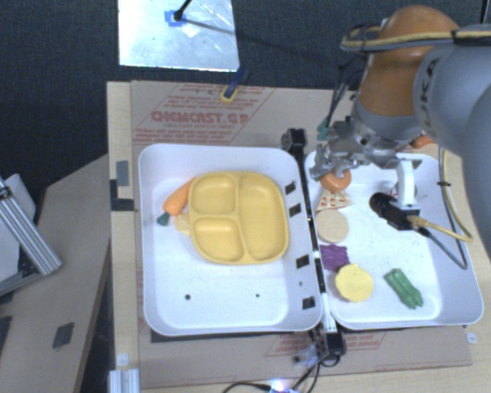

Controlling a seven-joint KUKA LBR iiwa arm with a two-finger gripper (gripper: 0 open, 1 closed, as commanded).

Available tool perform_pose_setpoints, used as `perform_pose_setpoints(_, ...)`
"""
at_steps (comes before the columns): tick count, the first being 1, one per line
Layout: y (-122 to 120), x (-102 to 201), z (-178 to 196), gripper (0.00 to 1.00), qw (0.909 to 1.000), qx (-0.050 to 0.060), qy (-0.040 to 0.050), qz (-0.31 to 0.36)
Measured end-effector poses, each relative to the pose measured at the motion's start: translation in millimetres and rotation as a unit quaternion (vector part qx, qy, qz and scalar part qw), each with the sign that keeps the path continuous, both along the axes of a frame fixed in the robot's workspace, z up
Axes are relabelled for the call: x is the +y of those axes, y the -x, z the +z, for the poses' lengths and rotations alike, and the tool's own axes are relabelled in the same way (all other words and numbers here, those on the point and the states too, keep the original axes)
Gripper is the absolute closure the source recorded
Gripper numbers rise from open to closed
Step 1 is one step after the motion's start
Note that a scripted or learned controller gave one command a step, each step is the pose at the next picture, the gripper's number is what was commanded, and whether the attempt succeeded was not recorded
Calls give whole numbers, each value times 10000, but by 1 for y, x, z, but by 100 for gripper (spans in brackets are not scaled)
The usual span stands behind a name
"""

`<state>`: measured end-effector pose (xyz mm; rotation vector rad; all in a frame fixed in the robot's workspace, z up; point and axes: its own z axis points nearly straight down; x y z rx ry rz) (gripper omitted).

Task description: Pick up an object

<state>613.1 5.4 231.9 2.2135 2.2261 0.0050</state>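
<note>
Far to the left of the claw you see a carrot [177, 196] lying in the left bin [159, 301], touching the left edge of a yellow divided plate [233, 217]. The plate sits between the carrot and the claw, on the other side of the wall where the two bins meet. The claw [331, 167] hangs low over the upper left corner of the right bin [462, 305], and you cannot tell from this view whether it is apart or together. The orange wedge [337, 182] lies directly under it, close enough that touching cannot be ruled out. Below the claw, toward you, a tan disc [333, 225] lies just beyond the wedge, then a purple piece [335, 257], then a yellow round piece [354, 283]. Well below and to the right of the claw rests a green piece [403, 287].
</note>
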Motion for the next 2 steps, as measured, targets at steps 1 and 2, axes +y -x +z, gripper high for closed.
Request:
perform_pose_setpoints(1,10,0,-18,100,10000,18,6,-21)
perform_pose_setpoints(2,2,-5,-14,100,10000,7,4,-22)
